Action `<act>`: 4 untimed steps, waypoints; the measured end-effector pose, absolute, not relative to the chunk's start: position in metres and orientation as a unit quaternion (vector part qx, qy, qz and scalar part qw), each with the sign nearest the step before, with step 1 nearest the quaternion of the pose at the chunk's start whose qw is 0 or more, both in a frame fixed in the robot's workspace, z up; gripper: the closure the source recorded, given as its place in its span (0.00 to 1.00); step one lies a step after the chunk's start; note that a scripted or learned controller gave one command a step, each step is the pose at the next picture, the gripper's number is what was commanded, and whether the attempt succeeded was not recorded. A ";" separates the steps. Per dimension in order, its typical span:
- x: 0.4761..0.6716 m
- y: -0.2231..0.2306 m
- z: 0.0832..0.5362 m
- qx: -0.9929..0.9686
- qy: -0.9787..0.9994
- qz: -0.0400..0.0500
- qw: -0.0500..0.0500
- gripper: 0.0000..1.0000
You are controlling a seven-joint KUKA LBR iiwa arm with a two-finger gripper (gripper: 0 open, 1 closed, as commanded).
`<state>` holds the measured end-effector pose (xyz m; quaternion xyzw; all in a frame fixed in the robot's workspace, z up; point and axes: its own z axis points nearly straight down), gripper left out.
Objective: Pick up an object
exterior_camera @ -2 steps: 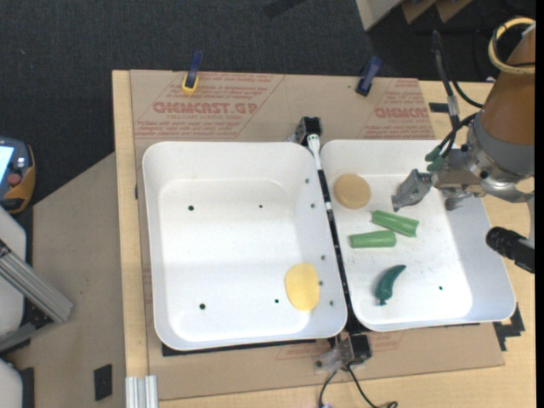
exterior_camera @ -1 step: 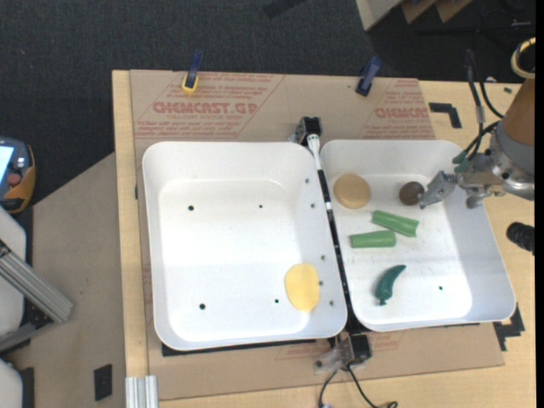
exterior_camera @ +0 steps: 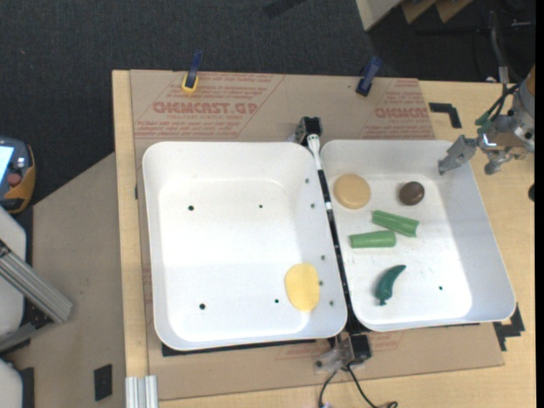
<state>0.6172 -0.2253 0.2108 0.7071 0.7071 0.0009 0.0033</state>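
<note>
Supporting two white bins, the cardboard-covered bench (exterior_camera: 255, 100) stands on dark carpet (exterior_camera: 85, 24). Gripper (exterior_camera: 473, 158) – fingers spread, holding nothing – hovers at the right bin's (exterior_camera: 476, 245) far corner. Brown ball (exterior_camera: 411, 193) lies inside that bin, near its far wall.
</note>
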 end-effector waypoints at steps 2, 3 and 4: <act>0.649 -0.221 0.093 0.707 0.707 0.001 -0.004 0.00; 0.604 -0.219 0.086 0.706 0.708 0.003 -0.003 0.00; 0.609 -0.224 0.126 0.707 0.707 0.001 0.002 0.00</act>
